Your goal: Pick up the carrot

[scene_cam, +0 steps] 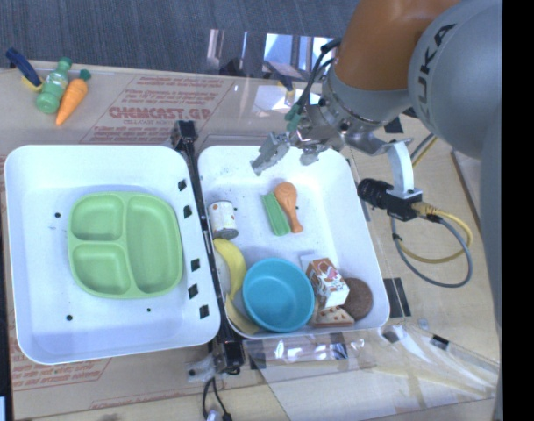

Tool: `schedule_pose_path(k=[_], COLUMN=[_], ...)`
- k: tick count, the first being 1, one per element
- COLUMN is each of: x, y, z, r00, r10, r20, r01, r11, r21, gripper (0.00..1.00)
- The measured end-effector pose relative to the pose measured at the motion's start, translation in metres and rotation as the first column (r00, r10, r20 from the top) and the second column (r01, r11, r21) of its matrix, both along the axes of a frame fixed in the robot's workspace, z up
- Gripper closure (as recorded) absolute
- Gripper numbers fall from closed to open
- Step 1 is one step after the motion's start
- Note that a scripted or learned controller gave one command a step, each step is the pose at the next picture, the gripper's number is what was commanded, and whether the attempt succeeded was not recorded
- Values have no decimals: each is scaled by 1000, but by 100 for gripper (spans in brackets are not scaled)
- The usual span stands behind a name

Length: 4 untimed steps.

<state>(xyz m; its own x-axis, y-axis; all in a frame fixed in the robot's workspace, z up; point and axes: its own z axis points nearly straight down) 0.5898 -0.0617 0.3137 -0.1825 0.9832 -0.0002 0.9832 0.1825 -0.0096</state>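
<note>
Overhead, the end effector [289,150] hangs spread apart, gripping nothing, above the carrot [288,203].

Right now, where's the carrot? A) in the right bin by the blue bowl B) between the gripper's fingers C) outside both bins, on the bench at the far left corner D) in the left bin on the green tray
C: the carrot lies on the bench past the left bin, beside a green bottle, far from the gripper.
</note>
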Motion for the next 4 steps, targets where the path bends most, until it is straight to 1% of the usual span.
schedule_pose_path(k=[1,2,3,4], x=[-19,-19,3,3], y=[-3,-2,-5,2], z=[71,70,6,-22], r00=[982,982,970,976], r10=[188,188,243,217], r20=[9,6,-2,2], r01=[-188,-188,-243,-217], r11=[982,982,970,976], r21=[-2,-1,0,0], gripper=[0,0,0,0])
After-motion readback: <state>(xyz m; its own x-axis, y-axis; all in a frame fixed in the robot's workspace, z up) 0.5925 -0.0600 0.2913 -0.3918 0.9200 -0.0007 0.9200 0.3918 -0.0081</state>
